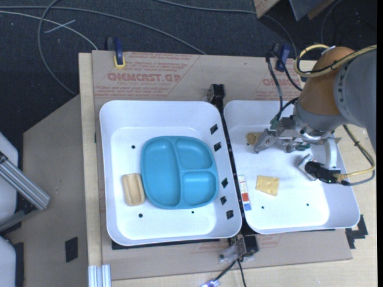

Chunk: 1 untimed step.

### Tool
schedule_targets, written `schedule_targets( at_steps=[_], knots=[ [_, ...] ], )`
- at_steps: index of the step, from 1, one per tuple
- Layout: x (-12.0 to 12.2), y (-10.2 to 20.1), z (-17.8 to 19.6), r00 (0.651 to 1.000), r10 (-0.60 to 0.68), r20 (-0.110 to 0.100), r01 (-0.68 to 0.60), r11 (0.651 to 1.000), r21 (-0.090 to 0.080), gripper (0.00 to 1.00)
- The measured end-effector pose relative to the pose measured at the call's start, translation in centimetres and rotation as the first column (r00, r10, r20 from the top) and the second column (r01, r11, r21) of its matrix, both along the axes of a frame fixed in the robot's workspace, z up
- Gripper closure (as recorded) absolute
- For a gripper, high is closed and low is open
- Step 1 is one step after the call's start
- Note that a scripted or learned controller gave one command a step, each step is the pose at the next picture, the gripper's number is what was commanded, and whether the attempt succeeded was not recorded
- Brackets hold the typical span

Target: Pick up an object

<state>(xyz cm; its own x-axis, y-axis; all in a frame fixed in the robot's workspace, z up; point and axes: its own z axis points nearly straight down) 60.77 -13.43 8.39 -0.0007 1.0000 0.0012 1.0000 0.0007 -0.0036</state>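
Reaching across the right bin: claw and two candidates

Item: claw [263, 141], on the grey arm [347, 94], low in the right bin [341, 217]; whether open or closed cannot be told.
Item: small tan piece [252, 139], just beside the claw at nine o'clock, nearest.
Item: yellow cheese wedge [267, 185], at six o'clock, apart.
Item: blue plate [179, 171] and bread slice [133, 189], left bin [111, 160], far off at eight o'clock.
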Motion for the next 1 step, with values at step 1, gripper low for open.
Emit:
schedule_targets(
  at_steps=[1],
  knots=[
    [0.09,0.03,1.27,1.0,0.0,0.003,0.0,1.0,0.001,1.0]
  ],
)
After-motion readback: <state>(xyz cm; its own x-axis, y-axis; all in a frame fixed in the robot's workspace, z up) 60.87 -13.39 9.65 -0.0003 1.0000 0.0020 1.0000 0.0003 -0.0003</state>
